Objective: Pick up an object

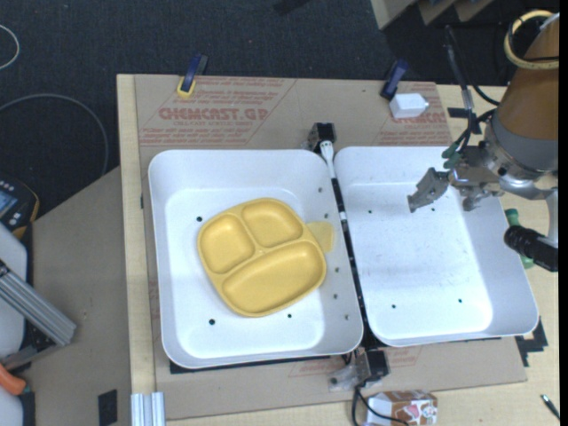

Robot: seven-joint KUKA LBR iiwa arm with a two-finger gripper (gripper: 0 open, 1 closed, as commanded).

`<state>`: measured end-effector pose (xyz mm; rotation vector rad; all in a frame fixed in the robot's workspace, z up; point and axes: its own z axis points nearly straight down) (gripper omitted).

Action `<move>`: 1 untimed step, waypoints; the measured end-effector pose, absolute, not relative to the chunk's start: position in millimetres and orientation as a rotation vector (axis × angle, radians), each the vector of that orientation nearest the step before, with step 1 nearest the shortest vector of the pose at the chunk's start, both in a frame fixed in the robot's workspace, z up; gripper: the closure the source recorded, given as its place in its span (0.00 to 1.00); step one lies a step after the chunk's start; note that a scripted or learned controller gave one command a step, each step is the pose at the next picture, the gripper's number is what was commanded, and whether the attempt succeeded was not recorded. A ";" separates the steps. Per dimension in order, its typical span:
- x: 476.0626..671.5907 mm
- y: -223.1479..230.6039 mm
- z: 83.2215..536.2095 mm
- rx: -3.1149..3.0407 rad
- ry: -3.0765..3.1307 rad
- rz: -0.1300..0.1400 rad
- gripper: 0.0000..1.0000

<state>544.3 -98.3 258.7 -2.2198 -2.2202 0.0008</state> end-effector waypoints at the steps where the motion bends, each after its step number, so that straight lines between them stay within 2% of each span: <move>1: 482.4 -64.3 344.9 -2.220 -2.229 -0.009 0.00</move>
